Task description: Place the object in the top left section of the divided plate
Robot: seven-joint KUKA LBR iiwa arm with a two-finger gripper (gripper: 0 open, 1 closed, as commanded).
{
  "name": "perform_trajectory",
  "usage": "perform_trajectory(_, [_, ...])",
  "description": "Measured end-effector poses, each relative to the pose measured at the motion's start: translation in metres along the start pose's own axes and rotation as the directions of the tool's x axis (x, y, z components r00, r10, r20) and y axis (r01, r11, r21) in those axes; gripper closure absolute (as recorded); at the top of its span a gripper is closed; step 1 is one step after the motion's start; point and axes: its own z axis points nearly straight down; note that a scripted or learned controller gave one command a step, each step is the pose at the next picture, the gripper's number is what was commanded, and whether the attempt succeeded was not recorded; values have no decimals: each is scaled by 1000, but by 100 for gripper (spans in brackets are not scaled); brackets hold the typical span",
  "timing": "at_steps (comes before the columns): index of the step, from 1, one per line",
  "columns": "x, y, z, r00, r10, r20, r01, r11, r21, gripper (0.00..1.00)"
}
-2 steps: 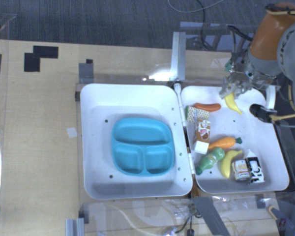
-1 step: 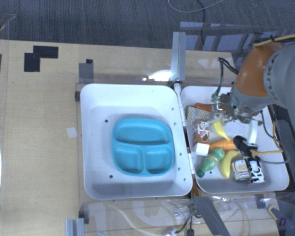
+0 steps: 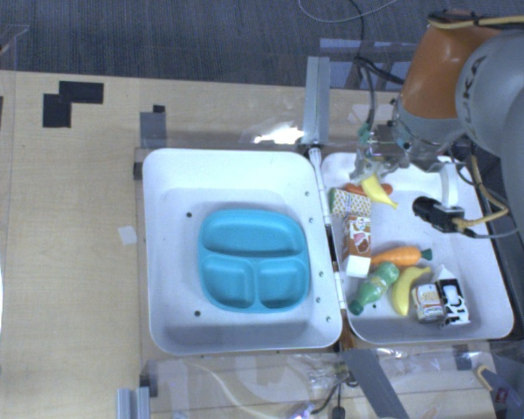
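From the overhead camera I see the grey arm (image 3: 498, 77) with its orange band reaching in from the upper right of the frame, its gripper (image 3: 377, 166) lowered over the top left corner of the right bin (image 3: 493, 317). A small yellow object (image 3: 378, 191), banana-like in shape, sits just under the gripper, angled down to the right; I cannot tell whether it is held. Just beside it lie a red and green carton (image 3: 353, 202) and something orange-red, partly hidden. Lower in that bin I see a carrot (image 3: 396, 256), a green bottle (image 3: 373, 287), a yellow banana (image 3: 404, 289) and a black and white box (image 3: 452, 303). The blue divided plate (image 3: 253, 260) rests in the middle of the left bin (image 3: 175, 321), well apart from the gripper.
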Motion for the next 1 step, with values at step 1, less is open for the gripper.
perform_trajectory(1, [67,16,0,958,-286,0,286,958,-1,100])
